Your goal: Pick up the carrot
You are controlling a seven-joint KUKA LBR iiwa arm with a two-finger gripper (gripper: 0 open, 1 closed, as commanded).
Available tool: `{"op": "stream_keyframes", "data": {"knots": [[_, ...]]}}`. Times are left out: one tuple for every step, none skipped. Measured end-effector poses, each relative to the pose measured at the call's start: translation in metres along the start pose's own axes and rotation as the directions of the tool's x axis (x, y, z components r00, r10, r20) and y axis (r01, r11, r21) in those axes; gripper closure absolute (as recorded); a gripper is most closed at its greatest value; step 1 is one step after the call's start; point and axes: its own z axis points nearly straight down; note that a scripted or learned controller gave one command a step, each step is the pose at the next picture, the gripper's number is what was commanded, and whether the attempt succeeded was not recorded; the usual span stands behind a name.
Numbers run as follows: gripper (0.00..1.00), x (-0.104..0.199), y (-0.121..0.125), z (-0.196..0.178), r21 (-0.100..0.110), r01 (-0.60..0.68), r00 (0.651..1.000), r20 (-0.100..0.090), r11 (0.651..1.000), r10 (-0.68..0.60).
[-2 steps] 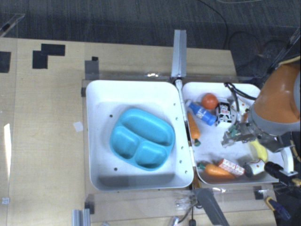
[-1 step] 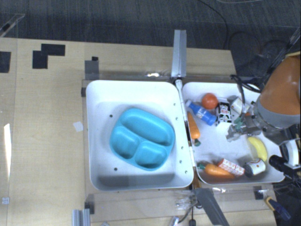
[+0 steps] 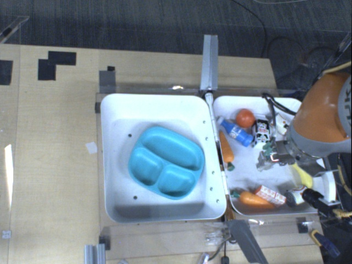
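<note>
The carrot [image 3: 254, 199] is an orange tapered piece with a dark greenish end. It lies along the front wall of the right bin [image 3: 250, 104], partly under a red and white packet [image 3: 273, 194]. A second long orange piece [image 3: 226, 149] lies against that bin's left wall. My gripper [image 3: 268, 157] hangs over the middle of the right bin, behind the carrot and apart from it, with nothing seen in it.
A red-orange ball [image 3: 245, 117], a blue bottle [image 3: 236, 132] and a small dark and white item [image 3: 262, 129] sit at the back of the right bin. A yellow piece [image 3: 302, 176] lies at its right. The left bin [image 3: 113, 164] holds a blue divided plate [image 3: 165, 161].
</note>
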Motion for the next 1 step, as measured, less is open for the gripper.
{"op": "stream_keyframes", "data": {"knots": [[1.00, -0.0134, 0.0571, 0.0226, 0.002, -0.105, 0.994, 0.000, 0.994, 0.105]]}}
